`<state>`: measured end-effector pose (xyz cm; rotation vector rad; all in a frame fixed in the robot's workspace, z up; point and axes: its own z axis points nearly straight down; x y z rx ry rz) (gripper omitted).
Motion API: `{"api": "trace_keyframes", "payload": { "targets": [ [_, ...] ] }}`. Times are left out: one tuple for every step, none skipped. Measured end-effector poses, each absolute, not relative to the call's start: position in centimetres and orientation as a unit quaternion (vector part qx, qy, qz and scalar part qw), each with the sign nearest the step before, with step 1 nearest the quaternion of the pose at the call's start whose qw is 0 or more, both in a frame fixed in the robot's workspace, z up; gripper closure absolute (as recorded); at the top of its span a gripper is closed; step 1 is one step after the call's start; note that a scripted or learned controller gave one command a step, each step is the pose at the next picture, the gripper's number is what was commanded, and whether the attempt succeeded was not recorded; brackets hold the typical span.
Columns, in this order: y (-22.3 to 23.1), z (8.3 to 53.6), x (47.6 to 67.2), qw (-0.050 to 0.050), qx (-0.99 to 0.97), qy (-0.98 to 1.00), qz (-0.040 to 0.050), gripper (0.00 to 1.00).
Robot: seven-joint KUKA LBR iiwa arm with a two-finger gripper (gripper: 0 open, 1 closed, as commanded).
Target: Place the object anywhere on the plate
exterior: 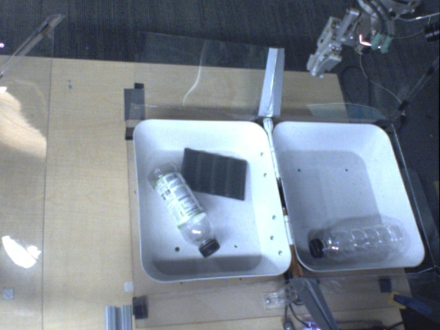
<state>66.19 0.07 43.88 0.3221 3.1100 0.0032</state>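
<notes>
Within the left bin [234,236], a labelled bottle [179,201] lies on its side with its black cap toward the near wall, its upper end just beside or touching a black ribbed slab [214,174] that lies flat near the bin's middle. Over in the right bin [330,160], a clear bottle [361,239] lies along the near wall, cap pointing left. Farther right and beyond the bins, the gripper [323,57] hangs over the bench's far edge, well apart from both bottles; whether it is apart or together cannot be told.
</notes>
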Motion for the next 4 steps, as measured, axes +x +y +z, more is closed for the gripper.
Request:
{"api": "trace_keyframes", "payload": {
  "targets": [
    [-12.3,43.8,64.6,0.006,0.038,0.999,-0.0004,1.00],
    [-14.6,43.8,66.5,0.007,0.019,1.000,-0.0008,1.00],
    [-20.5,43.9,66.2,0.007,-0.154,0.988,-0.0022,1.00],
    [-20.4,43.9,67.0,0.007,0.006,1.000,-0.0010,1.00]
  ]
}}
